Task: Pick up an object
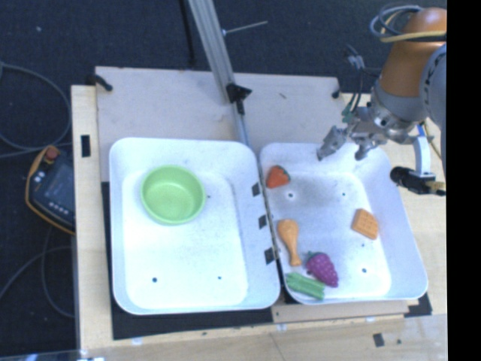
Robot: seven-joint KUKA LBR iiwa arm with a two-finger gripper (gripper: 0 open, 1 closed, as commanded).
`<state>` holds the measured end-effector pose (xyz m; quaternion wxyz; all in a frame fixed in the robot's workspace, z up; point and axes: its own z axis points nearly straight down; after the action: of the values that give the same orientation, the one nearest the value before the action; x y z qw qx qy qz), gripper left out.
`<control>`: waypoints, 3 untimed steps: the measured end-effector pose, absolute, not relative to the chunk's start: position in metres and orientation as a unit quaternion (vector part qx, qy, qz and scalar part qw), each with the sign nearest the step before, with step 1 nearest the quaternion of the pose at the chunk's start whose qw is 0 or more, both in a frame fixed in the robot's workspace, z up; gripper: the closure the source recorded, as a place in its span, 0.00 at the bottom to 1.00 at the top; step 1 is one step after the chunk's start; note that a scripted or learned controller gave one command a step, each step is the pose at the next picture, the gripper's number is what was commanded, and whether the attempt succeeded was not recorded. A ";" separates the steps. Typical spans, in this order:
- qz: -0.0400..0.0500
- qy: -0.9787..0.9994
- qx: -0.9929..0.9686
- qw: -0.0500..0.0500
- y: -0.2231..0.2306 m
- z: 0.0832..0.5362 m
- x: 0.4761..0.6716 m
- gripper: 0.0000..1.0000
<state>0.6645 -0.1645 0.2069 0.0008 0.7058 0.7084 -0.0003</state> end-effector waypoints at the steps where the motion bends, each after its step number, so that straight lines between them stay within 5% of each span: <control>1: -0.001 0.709 0.706 0.001 -0.165 0.207 0.664 0.00; 3: -0.002 0.707 0.707 -0.001 -0.172 0.105 0.658 0.00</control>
<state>0.6582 -0.1716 0.1052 -0.0009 0.7071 0.7071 -0.0024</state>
